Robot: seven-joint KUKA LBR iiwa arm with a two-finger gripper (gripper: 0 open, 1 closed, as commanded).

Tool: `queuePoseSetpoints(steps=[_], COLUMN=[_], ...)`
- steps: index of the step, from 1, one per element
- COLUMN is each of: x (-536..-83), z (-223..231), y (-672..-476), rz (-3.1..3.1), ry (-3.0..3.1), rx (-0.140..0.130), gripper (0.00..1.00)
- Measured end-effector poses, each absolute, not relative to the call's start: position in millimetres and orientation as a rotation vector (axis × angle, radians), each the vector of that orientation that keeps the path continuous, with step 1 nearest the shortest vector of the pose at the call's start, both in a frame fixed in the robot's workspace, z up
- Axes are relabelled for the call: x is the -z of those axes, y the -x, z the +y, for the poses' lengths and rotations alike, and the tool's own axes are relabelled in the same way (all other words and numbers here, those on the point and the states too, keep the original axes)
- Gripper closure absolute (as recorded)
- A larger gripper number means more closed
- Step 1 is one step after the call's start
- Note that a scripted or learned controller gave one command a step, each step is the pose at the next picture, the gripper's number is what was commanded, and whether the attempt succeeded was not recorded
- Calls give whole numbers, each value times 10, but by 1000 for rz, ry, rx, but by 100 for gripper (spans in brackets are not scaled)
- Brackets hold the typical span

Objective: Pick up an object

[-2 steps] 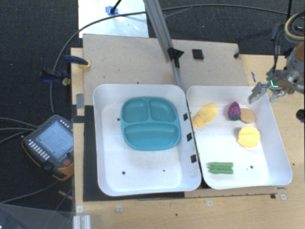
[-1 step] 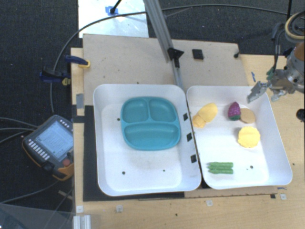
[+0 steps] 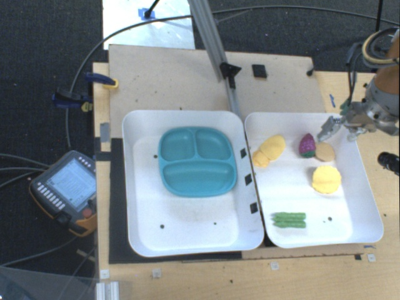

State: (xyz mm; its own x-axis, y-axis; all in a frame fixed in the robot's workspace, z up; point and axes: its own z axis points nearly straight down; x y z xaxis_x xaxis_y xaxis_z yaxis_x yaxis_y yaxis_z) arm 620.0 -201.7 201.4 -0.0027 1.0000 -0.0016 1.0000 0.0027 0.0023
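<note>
Judging by their look, the pieces in the right bin (image 3: 359,186) are small moulded toy foods — light, stiff, probably smooth plastic, and not fragile. Nearest the gripper (image 3: 340,130), which hangs at the upper right of the frame over that bin's top edge, are two: a purple fruit-like piece (image 3: 307,145) and, touching its right side, a small tan round piece (image 3: 325,152). Either could serve as the object to pick. The purple one appears rounded and a little tapered, so a pinch across its widest middle seems safest; a hold near the tip would likely squirt it out. Because the tan piece sits against it, one finger would have to come down in the crowded side, and that could nudge both.

The fingers (image 3: 327,130) look spread, pointing down and to the left with nothing between them, though they are small in the frame and I would not swear to how wide.

Counting the right bin — five pieces: one purple, one tan, one pale yellow lumpy piece (image 3: 269,150) at the bin's upper left, one yellow round piece (image 3: 326,179) near the centre, and one green bean-like bundle (image 3: 288,219) low in the bin. The green one lies flat and low, so it looks hardest to pinch; the yellow round one stands apart from the rest and seems the easiest to reach.

The left bin (image 3: 144,230) carries one teal divided plate (image 3: 197,161) with three compartments. Two bins in all sit side by side on the desk (image 3: 169,80).
</note>
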Motion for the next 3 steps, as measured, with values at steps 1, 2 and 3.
queuePoseSetpoints(steps=[1,2,3], x=[-1416,-935,-1093], z=[-2016,-2017,-2030], y=[-6224,-6245,-6275], rz=[2222,2220,2214], ry=[-2217,-2214,-2205], rx=[-1,-3,-10], gripper=[0,0,100])
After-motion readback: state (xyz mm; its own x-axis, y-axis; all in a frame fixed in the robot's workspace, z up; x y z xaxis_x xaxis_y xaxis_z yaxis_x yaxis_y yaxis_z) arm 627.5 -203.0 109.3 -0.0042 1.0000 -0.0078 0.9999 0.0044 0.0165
